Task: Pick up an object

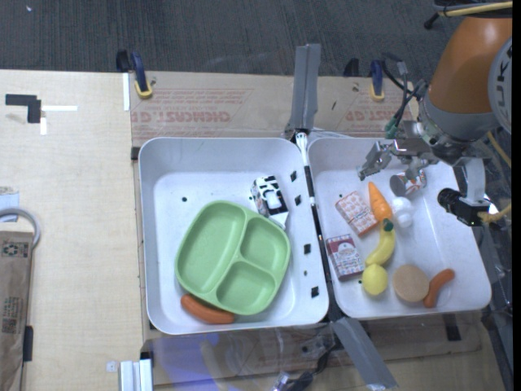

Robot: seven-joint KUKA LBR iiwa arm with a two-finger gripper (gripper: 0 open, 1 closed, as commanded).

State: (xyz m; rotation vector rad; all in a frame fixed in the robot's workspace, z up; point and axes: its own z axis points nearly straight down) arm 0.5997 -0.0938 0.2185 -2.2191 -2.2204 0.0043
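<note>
The jaws (pixel 396 163) hang open over the right bin (pixel 464 296) at one o'clock of the carrot (pixel 378 201) — crowded toys could deflect a grasp.

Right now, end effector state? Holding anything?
End effector: above the right bin's far end; open or closed cannot be told, nothing visibly held.
</note>
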